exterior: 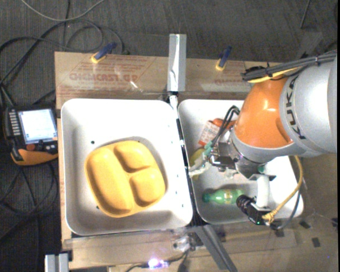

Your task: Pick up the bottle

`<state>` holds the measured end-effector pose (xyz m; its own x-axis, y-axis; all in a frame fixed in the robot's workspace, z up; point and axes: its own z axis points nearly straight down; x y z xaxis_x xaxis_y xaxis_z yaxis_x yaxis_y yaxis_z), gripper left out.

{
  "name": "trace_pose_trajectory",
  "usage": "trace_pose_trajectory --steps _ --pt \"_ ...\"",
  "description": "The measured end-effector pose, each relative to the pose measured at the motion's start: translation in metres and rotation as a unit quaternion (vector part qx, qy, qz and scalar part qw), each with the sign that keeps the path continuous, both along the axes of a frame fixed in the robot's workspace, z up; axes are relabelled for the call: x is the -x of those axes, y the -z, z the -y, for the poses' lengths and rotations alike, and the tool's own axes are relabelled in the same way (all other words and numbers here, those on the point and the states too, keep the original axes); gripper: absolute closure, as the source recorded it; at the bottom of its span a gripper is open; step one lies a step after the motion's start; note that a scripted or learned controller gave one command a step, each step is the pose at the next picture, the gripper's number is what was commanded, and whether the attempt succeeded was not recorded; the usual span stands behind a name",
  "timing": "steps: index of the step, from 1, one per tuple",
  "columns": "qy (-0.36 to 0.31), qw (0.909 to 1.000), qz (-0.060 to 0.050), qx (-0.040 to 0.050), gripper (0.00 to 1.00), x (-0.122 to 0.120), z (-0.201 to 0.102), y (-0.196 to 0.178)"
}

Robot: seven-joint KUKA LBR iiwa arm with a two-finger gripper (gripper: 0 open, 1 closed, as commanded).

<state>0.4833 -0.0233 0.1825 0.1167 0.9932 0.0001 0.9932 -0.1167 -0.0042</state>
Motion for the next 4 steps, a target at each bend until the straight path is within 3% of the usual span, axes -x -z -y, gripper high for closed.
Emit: trace_pose_trajectory --steps 1,2,3,4 --pt "-0.076 0.9971 0.0 0.0004 0.0 -0.058 0.065 0.0" --pt "-0.097 0.9953 0.005 0.0002 0.0 -0.008 0.083 0.09" --pt "-0.041 0.9992 0.001 0.0009 0.0 -0.068 0.085 0.016" --pt "-0.194 0.9808 0.013 0.0032 0.0 -0.033 0.096 0.073"
